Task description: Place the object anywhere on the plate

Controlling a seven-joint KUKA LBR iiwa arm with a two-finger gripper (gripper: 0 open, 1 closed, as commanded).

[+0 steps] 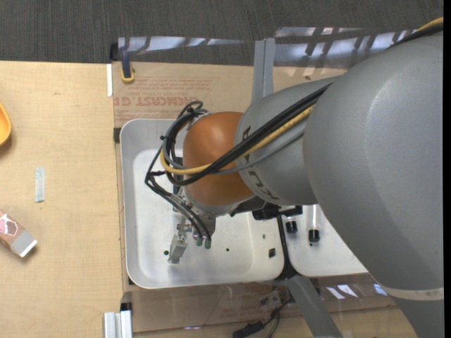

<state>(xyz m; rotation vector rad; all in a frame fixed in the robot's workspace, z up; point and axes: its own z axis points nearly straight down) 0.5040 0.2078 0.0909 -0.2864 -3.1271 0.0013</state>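
White plastic makes up the left bin, and the grey arm, with its orange band, reaches into it from the right, its pincer hanging low over the bin floor near the front left. Whether the pincer is released or clenched cannot be told from this slanted view: the tips are small, dark and run together. Nothing can be made out between them, so it should not be counted as grasping anything. The task's object cannot be picked out with confidence. A few small dark specks lie on the bin floor just right of the pincer, and two small dark-and-white pieces sit in the right bin near its left wall, but none of these is clearly the object, and it may be hidden under the arm. No plate can be identified either. Judged from the size of what is visible, the object is probably small and light, so weight should matter little; the risk is rather that a small hard piece on smooth plastic slides or skips away when the tips close. A low, centred grip across its narrowest part would seem safest, with the tips brought right down to the bin floor. Out on the wooden tabletop to the left lie a small red-and-white packet and a pale strip, well apart from the bins.
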